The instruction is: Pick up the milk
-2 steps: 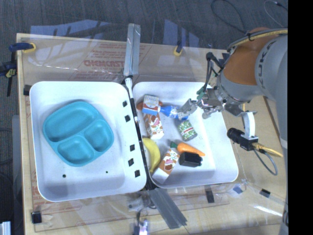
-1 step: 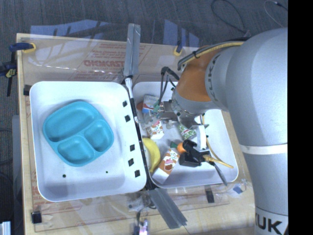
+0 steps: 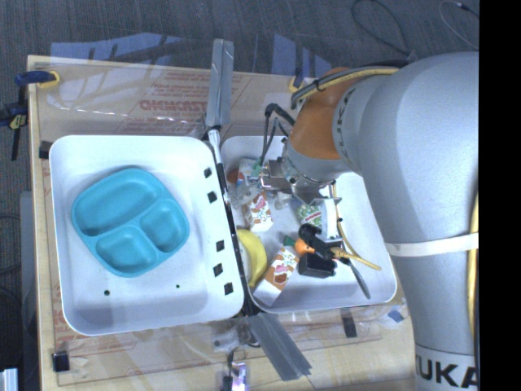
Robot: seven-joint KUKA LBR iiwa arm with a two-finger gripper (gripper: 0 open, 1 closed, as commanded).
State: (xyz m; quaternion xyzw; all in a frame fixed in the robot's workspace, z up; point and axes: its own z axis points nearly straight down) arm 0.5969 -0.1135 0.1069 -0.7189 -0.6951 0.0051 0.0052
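Arm (image 3: 407,137): grey, with an orange band (image 3: 313,129) above the wrist, reaches in from the right and hangs over the far half of the right bin (image 3: 376,255).
Gripper (image 3: 281,182): sits low over the right bin's far-left part, among the cartons; the wrist hides its tips, so whether the claw is apart or together cannot be told.
Milk (image 3: 260,212): a small white carton with coloured print lies in the right bin near its left wall, just beside the gripper on the near side; nothing shows it to be clamped.
Second carton (image 3: 310,213): white with green print, lies toward the middle of the right bin, close under the wrist.
Banana (image 3: 254,255): yellow, lies against the right bin's left wall, near the front.
Orange carton (image 3: 279,269): lies tilted beside the banana, toward the front-left corner.
Black item (image 3: 317,263): dark and blocky, with an orange piece at its far end, rests mid-bin near the front.
Left bin (image 3: 81,300): holds a blue plate (image 3: 130,220) with three compartments, set left of centre.
Bench (image 3: 98,88): bears both bins side by side, their inner walls touching.
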